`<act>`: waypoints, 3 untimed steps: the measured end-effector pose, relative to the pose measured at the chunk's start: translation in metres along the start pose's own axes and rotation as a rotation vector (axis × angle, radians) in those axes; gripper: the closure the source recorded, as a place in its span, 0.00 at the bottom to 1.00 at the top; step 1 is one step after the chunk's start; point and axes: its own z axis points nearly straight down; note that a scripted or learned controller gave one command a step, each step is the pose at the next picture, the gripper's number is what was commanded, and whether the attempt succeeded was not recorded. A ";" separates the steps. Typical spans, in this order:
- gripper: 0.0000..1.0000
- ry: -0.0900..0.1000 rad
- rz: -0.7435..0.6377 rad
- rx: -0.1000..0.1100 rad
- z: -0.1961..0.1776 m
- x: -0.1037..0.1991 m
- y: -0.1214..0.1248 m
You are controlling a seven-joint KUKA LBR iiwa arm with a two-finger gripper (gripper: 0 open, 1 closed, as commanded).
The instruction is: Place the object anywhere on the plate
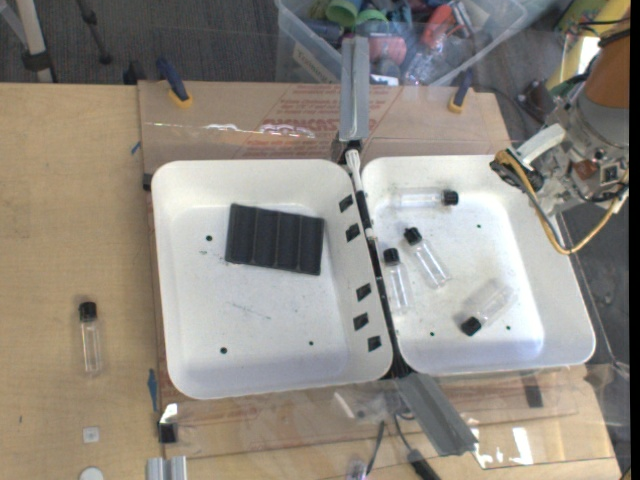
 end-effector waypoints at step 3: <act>1.00 0.000 -0.086 0.001 -0.004 -0.102 -0.178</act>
